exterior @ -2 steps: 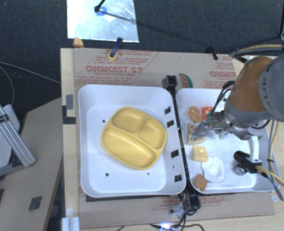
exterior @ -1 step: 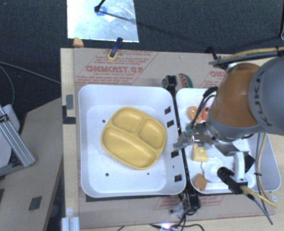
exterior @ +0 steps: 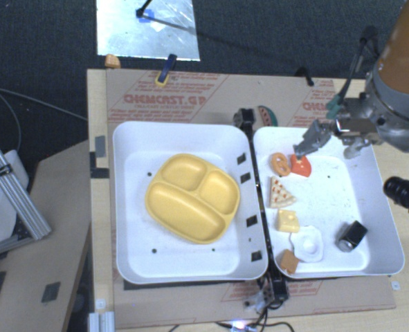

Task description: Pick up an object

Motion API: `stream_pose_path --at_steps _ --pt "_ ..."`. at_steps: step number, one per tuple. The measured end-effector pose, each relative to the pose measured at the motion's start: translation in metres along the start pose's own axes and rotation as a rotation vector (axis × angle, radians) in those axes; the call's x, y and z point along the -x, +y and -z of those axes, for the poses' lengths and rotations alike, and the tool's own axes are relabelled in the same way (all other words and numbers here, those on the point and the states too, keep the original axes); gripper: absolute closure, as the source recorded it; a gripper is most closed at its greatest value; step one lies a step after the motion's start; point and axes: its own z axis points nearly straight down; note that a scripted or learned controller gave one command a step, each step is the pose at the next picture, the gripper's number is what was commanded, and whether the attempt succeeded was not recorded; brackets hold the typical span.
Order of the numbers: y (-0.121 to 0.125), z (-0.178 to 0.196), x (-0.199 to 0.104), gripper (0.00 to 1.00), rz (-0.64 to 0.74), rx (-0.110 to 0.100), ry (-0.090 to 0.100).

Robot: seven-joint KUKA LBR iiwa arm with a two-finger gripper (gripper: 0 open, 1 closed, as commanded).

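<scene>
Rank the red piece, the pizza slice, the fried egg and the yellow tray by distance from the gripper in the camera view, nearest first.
From the gripper:
1. Red piece, right bin, just under the fingertips.
2. Pizza slice, right bin, lower left.
3. Fried egg, right bin's near edge.
4. Yellow tray, left bin.

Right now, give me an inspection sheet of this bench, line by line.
Surface: cardboard-topped bench bearing left bin and right bin.
Job's things: in the right bin, pretzel, red piece, pizza slice, cheese cube, fried egg, brown piece, black cylinder.
Clutter: yellow divided plate in the left bin.
Claw: claw low over the red piece.
Cables: black cable across the carpet.
Surroundings: foil sheet, aluminium frame.
</scene>
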Motion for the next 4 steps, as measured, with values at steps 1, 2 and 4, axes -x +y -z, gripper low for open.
stream_pose_path --at_steps 1,2,4 --pt "0.001 0.097 -0.050 0.00 0.001 0.002 0.002" --pt "0.001 0.118 -0.076 0.00 -0.001 -0.003 0.002" --pt "0.000 -0.118 -0.169 0.00 -0.005 -0.003 0.004"
